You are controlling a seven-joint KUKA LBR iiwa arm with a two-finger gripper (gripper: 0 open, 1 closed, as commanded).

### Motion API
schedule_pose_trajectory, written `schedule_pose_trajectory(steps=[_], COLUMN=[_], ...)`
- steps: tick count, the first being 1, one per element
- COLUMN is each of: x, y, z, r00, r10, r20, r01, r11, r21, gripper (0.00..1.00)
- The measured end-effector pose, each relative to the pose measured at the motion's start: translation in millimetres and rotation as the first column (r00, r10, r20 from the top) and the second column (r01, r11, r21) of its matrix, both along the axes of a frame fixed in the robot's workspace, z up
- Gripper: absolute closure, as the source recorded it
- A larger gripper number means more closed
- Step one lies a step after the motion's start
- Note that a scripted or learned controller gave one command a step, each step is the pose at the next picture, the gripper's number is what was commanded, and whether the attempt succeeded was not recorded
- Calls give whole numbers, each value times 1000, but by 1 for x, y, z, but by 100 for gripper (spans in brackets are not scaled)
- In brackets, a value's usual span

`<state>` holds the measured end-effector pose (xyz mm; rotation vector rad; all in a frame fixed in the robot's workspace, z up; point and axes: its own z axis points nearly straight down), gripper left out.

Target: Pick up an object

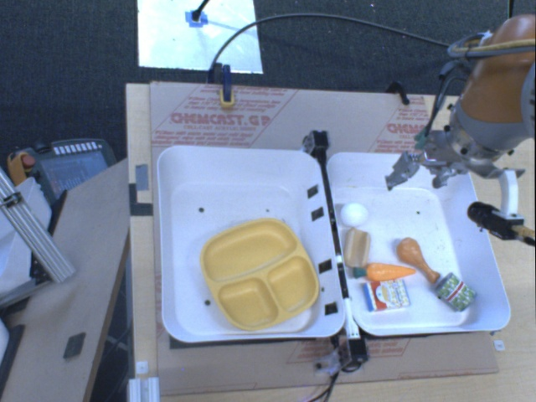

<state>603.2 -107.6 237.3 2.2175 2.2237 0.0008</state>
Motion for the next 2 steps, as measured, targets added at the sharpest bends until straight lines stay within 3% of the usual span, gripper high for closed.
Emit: schedule_pose_trajectory(steps=[2], x=[5], y=[2], z=[-101], r00=[1000], r10=[-2], r20=[-3], r01=[2], r11=[1000], r21=[1], gripper=[0])
